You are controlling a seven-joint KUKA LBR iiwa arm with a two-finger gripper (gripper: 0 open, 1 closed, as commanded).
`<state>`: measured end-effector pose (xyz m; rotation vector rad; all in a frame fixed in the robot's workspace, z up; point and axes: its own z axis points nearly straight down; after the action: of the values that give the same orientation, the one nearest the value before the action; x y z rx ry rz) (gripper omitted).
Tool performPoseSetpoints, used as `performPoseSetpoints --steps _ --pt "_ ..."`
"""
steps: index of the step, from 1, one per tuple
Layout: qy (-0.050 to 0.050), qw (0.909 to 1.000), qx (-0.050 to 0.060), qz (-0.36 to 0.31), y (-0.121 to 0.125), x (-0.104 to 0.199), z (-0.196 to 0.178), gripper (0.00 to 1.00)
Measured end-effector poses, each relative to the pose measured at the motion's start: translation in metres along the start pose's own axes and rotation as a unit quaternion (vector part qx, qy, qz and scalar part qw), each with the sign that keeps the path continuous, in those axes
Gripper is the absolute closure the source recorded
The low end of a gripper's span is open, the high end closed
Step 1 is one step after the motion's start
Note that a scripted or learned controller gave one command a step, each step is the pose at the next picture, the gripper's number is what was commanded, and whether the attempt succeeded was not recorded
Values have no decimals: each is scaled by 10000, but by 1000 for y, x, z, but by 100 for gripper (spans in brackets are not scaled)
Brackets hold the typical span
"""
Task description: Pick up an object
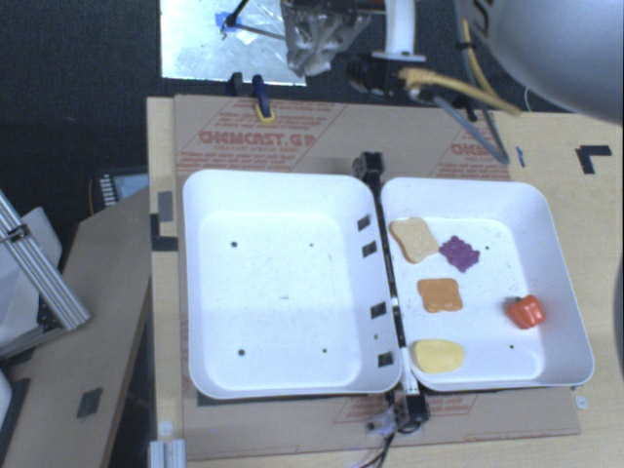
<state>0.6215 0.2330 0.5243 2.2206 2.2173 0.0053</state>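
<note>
Objects for this pick all sit in the right bin [561, 261], so take that bin as your landmark. Inside it you have a tan bread slice [413, 239] near its upper left corner, a purple grape bunch [459, 253] just beside the slice, an orange toast piece [440, 294] near the middle, a yellow lump [438, 356] by its lower left corner, and a red pepper [526, 311] close to its right wall. None of them touch, which probably leaves you room to close on any one without nudging its neighbours. The left bin [273, 291] lies directly to the left of the right bin, the two joined at a hinged seam, and both rest on the counter [292, 130].

Your tool [314, 42] hangs well above and beyond the far edge of the right bin, over a shiny metal sheet [200, 27], carrying nothing that you can see. Whether it is spread or pressed together, I cannot tell. It looks parked clear of the bins so the objects stay unobstructed; the pick is not yet begun.
</note>
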Motion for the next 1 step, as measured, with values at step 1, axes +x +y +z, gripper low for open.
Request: performPoseSetpoints --steps 1 --pt "9 10000 23 -34 -51 1 -12 100"
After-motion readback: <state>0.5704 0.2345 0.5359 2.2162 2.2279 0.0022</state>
